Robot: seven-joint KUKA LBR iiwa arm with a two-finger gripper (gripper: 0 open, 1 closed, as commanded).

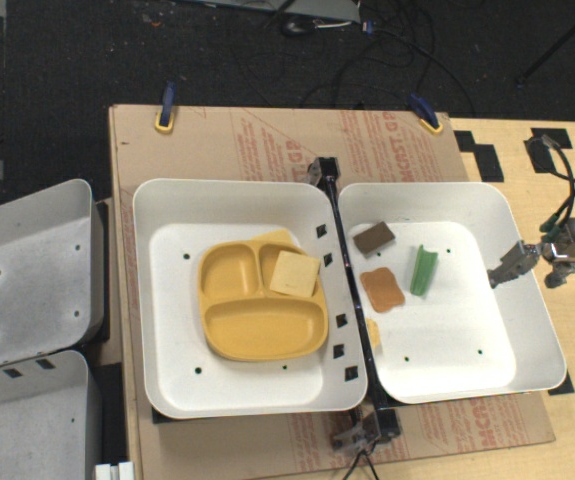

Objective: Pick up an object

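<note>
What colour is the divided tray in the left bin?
The divided tray is yellow, seen in the camera view.

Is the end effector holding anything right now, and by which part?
Nothing is held. The end effector sits at the right bin's right rim, apart from the green block.

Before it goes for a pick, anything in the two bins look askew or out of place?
One thing: a small yellow piece sits wedged against the divider in the right bin, partly hidden. The rest lies flat.

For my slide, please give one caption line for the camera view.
Gripper at right bin's edge; green block, brown block, orange piece inside; yellow tray in left bin.
</note>
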